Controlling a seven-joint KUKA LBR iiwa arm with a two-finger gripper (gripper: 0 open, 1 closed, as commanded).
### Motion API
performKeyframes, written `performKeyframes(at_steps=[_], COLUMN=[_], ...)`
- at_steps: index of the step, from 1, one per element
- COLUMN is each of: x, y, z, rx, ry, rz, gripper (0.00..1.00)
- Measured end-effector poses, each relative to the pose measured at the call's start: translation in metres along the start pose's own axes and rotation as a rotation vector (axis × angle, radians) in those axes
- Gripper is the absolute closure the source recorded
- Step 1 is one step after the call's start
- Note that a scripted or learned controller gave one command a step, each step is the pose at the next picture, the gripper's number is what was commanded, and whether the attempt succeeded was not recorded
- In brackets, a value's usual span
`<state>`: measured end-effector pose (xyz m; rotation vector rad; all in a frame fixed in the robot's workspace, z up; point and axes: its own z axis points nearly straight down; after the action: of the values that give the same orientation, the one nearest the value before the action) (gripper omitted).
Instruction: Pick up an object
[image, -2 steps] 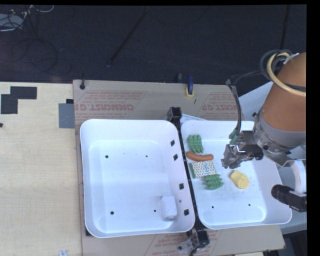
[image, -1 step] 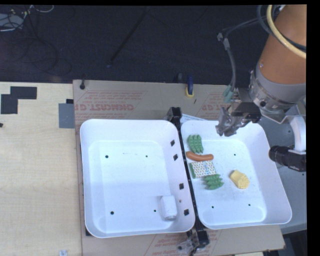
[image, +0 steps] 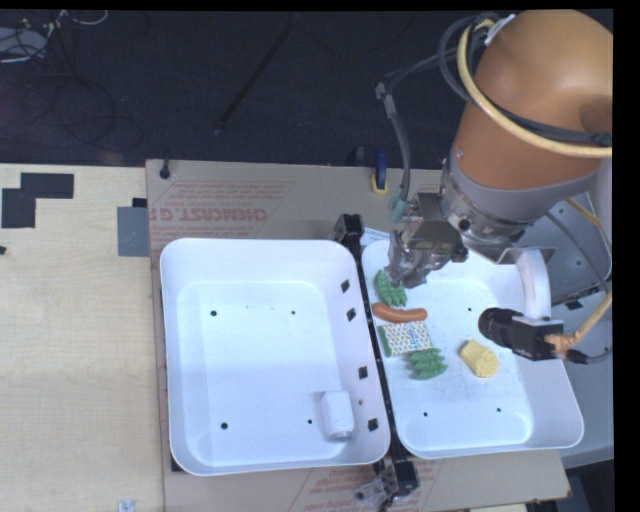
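The claw (image: 408, 272) hangs low in the right bin (image: 540, 420); whether it is apart or together I cannot tell. A green toy (image: 390, 292) lies right under it, touching or nearly. Cardboard lettering is mirrored, unreadable.

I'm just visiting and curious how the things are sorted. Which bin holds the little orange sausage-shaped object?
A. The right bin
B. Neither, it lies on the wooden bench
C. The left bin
A: the orange sausage-shaped object lies in the right bin, near the divider, just below the gripper and above a small patterned card.
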<state>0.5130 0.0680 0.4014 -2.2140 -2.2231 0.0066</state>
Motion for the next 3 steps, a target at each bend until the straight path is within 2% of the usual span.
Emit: performKeyframes(at_steps=[1, 2, 3], x=[0.050, 0.077, 0.125], y=[-0.034, -0.038, -0.010], z=[-0.068, -0.139, -0.135], rx=[-0.008, -0.009, -0.002], ry=[0.002, 0.001, -0.001], rz=[-0.002, 0.000, 0.000], gripper=[1.00, 1.00, 1.00])
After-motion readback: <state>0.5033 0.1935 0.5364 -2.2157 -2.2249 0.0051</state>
